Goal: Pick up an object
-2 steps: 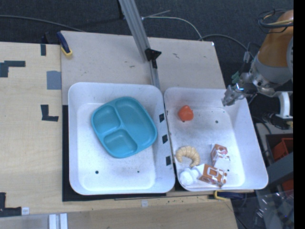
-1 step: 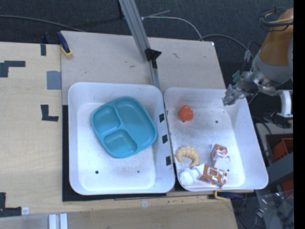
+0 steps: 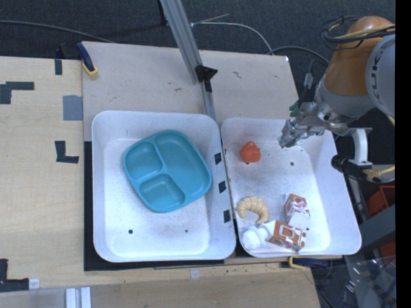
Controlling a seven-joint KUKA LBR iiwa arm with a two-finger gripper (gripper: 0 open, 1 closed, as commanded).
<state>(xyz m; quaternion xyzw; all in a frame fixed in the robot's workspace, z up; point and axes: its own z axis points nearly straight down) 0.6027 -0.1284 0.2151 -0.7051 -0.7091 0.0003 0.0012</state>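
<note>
2 shallow white bins sit side by side on the bench: the left bin (image 3: 106, 191) and the right bin (image 3: 324, 172). The claw (image 3: 289, 136) hangs over the upper part of the right bin, near its far rim, on the grey arm (image 3: 350, 85) with 1 orange band above the wrist. Whether the claw stands apart or together I cannot tell; it is small and dark against the bin, and nothing shows between its tips.

In the right bin I count 5 things. 1 orange-red piece (image 3: 250, 152), perhaps a small toy fruit, lies just left of the claw and slightly nearer the camera, apart from it. 1 croissant (image 3: 253, 207) lies well below the claw toward the near-left corner, with 1 small white lump (image 3: 254, 237) just beyond it. 2 little red-and-white cartons lie below the claw near the front rim: 1 upright carton (image 3: 295, 207) and 1 flat carton (image 3: 286, 235), seemingly touching each other.

In the left bin, well to the claw's left, lies 1 blue divided plate (image 3: 167, 170) with 3 compartments.
</note>
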